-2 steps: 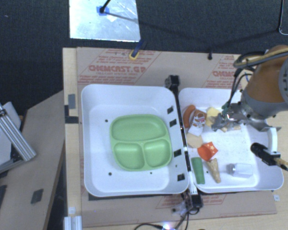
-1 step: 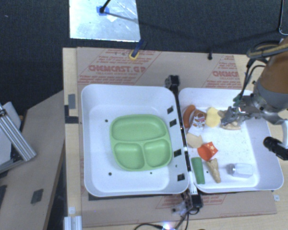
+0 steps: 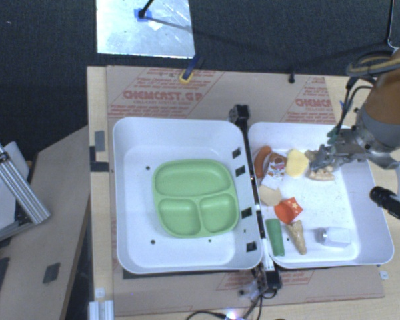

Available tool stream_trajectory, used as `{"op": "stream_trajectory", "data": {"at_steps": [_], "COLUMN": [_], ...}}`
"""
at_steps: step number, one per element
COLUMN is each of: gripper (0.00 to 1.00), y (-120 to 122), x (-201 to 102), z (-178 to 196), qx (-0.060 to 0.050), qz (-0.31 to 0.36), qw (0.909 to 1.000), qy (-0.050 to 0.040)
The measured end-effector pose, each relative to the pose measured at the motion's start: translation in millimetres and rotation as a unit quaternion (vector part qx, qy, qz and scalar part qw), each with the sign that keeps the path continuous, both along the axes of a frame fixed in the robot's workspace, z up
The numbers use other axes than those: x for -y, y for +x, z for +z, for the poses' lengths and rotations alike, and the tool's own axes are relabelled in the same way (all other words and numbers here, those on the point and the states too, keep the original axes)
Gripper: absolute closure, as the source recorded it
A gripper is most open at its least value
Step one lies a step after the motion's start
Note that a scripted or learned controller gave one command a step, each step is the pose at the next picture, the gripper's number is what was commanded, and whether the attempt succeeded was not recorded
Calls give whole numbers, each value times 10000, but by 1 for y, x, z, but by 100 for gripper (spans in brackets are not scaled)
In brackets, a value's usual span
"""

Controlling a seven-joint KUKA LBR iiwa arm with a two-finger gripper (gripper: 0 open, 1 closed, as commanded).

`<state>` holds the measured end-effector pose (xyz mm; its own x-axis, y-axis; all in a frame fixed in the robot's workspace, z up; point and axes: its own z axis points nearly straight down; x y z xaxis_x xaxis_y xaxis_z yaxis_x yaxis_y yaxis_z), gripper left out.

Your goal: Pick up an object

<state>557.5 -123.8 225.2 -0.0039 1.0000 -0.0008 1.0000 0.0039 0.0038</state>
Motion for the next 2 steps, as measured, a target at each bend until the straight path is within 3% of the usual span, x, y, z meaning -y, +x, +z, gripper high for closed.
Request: {"op": "stream_trajectory", "data": {"at_steps": [1, 2], "gripper": [100, 100], "y": [32, 32], "x": [-40, -62], "z": [-6, -10], "qx": [-2, -13], "qz": [28, 13], "qw": [10000, 10000], "qy": [9, 5]}}
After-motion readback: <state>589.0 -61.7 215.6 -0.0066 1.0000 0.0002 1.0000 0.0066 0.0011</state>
